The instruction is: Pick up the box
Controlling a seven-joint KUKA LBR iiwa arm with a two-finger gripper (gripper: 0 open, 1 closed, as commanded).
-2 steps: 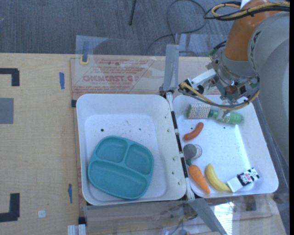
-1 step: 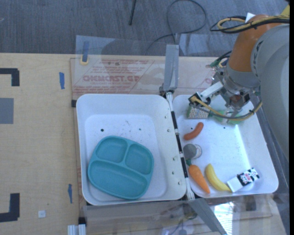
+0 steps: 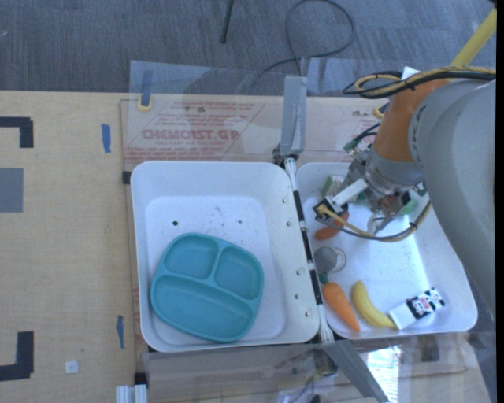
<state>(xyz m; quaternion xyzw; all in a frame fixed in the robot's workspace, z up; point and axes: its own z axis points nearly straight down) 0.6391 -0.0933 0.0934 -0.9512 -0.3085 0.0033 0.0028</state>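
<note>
**Box [image 3: 417, 306] next to banana [image 3: 370, 305], gripper [image 3: 384, 214] well apart**

In the right bin [image 3: 417, 260], near its front edge: the yellow banana. Just right of the banana, close enough to maybe touch its tip: the box, white with black patches, lying flat and a little slanted. Just left of the banana, side by side with it: a carrot [image 3: 341, 305]. Behind the banana and a little to the left: a clear cup [image 3: 329, 258]. Further back on the same line: an orange piece [image 3: 326, 233], partly covered.

Well behind the banana, over the back half of the same bin: the gripper, under the grey arm [image 3: 465, 157] with the orange band. Not possible to tell if open or closed, being hidden by the wrist. Well apart from the box.

Far left of the banana, in the left bin [image 3: 197, 205]: a teal plate [image 3: 206, 287] with three compartments, lying flat in the front part. Behind it, some dark specks on the white floor.

Under both bins: a pale wooden bench [image 3: 63, 236]. Far left of the banana on this bench: black tape marks [image 3: 17, 131] and short blue tape strips [image 3: 105, 138]. Far behind the banana, past the bins: a clear sheet [image 3: 197, 130] with red print. Beyond the bench: grey carpet [image 3: 118, 31] with black cables [image 3: 315, 24].
</note>
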